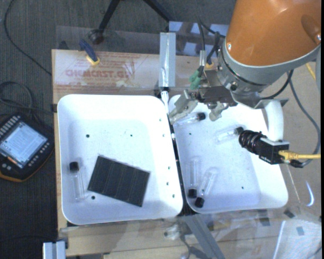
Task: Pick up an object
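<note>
Clear vial [193,178] — black cap

Grey arm with orange band [275,20] is reaching in from the upper right; its gripper [197,109] is hanging with fingers spread, holding nothing.

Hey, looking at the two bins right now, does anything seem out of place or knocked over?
Nothing looks spilled or broken. The clear vials lie flat in the right bin, and another vial lies beside the dark pad in the left bin.
</note>
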You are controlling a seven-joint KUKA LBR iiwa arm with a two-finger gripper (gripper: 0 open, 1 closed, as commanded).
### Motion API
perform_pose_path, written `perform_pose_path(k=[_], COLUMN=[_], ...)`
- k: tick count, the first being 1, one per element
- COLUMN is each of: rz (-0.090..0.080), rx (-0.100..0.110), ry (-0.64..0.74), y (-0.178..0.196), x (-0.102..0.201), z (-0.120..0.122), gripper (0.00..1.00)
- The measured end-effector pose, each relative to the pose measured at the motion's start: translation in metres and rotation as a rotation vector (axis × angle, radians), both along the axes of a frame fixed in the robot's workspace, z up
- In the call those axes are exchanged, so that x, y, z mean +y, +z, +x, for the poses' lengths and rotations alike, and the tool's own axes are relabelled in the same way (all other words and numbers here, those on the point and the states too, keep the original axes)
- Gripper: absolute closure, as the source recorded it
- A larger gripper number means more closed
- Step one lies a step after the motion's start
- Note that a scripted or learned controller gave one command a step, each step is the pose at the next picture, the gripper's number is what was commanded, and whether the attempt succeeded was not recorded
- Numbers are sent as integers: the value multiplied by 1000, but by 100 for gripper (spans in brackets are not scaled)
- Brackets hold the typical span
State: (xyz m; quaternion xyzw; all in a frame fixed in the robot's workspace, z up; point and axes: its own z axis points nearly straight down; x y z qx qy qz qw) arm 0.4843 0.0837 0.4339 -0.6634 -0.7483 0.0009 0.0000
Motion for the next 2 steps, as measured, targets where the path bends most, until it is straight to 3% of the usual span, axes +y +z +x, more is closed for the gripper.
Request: perform_pose_path(k=[1, 2], rz=[0, 0], rx=[0, 0], ry=[249, 249], y=[0, 0], x=[12, 12], z=[0, 0], gripper=[0, 0])
